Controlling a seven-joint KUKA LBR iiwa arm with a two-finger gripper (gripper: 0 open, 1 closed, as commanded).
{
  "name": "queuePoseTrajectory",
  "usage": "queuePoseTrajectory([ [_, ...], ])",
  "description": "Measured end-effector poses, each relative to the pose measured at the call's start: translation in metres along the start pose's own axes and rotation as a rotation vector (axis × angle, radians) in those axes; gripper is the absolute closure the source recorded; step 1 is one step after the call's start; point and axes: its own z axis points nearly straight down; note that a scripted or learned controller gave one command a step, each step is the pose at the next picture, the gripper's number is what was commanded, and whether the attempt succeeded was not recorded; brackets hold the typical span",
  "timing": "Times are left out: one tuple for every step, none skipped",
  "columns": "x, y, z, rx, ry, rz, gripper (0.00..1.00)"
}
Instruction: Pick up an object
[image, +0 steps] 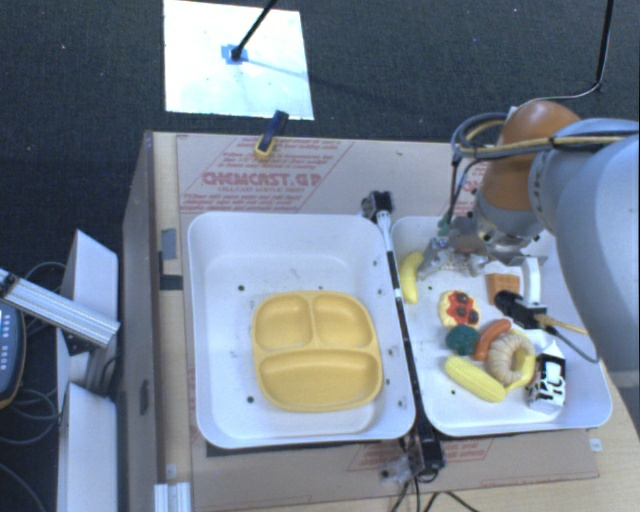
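Seen from above at a slant: a brown board surface (300, 165) bearing two shallow white plastic bins side by side.

In the left white bin (215, 300), a yellow plastic plate with three compartments (317, 350), lying flat near the middle, slightly toward the bin's front right corner. Nothing else in that bin.

In the right white bin (590, 400), a cluster of toy foods. Against its left wall, a small yellow banana (409, 276). Right of that, a round yellow-and-red pizza-like piece (459, 307), and just in front of it a dark green broccoli floret (462, 340). Toward the front edge, a yellow corn cob (474, 379) lying at an angle, touching a pale ring-shaped doughnut or pretzel (510, 355). An orange carrot-like piece (491, 338) between broccoli and ring. Near the front right corner, a small black-and-white carton (546, 381). Toward the back, an orange-brown block (503, 285).

Above the right bin's back left area, the grey hand (450, 256) of the arm, hanging low over the bin floor, near the banana and just behind the pizza piece. Finger opening hard to make out from this angle; cannot tell whether anything is held, and nothing visibly gripped.

Judged progress: early. No object lifted clear; every toy apparently resting on the bin floor. Left to do: close on one piece and raise it.
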Motion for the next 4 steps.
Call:
queuePoseTrajectory([
  [0.003, -0.066, 0.003, -0.023, 0.010, 0.001, 0.00],
  [0.000, -0.108, 0.004, -0.023, 0.010, 0.001, 0.00],
  [-0.003, 0.009, 0.000, 0.014, 0.006, -0.003, 0.00],
  [-0.024, -0.034, -0.083, -0.028, 0.008, 0.000, 0.00],
])
